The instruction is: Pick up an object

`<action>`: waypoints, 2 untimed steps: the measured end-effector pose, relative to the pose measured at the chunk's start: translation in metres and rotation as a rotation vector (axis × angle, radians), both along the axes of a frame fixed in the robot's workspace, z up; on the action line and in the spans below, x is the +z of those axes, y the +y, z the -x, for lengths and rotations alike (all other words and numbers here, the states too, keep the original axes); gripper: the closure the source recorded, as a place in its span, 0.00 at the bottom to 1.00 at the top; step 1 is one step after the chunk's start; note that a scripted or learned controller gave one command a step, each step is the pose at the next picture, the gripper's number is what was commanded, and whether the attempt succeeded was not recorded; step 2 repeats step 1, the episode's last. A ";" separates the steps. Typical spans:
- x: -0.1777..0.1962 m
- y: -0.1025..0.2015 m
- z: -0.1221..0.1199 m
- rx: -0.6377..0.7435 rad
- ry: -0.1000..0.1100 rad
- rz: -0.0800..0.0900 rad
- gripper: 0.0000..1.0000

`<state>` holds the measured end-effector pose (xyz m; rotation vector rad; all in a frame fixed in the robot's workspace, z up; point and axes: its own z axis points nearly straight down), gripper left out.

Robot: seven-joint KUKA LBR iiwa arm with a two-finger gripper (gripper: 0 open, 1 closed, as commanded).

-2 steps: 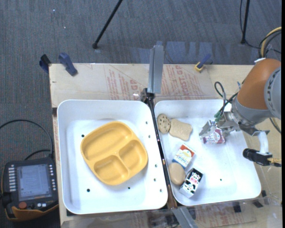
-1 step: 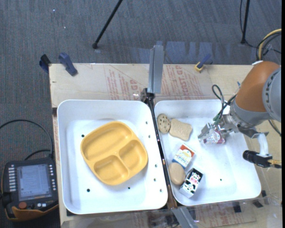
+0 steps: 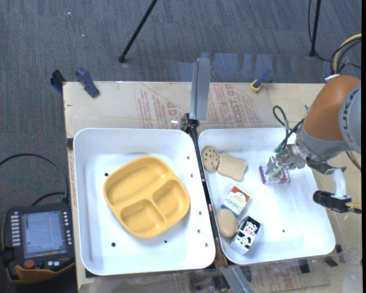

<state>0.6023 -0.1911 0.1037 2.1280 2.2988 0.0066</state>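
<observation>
My gripper (image 3: pixel 273 174) is low over the upper right part of the right bin (image 3: pixel 296 221), reaching in from the right. A small pink and red object (image 3: pixel 281 178) lies right under and against it, partly hidden by it. To the left in the same bin are a chocolate-chip cookie (image 3: pixel 210 159) and a tan toast-shaped piece (image 3: pixel 232 166). Lower down lie a white, orange and blue carton (image 3: pixel 235 200), a tan oval piece (image 3: pixel 227 223) and a cow-patterned carton (image 3: pixel 246 234).
The left bin (image 3: pixel 91 163) holds a yellow divided plate (image 3: pixel 146 195). A metal divider post (image 3: pixel 200 93) stands at the back between the bins. A teach pendant (image 3: pixel 35 234) sits off the bench at lower left. A black cable fitting (image 3: pixel 330 199) hangs beside the arm.
</observation>
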 end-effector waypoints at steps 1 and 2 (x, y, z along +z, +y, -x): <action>0.000 0.000 0.000 0.000 0.000 0.000 0.00; 0.000 0.000 0.000 0.000 0.000 0.000 0.00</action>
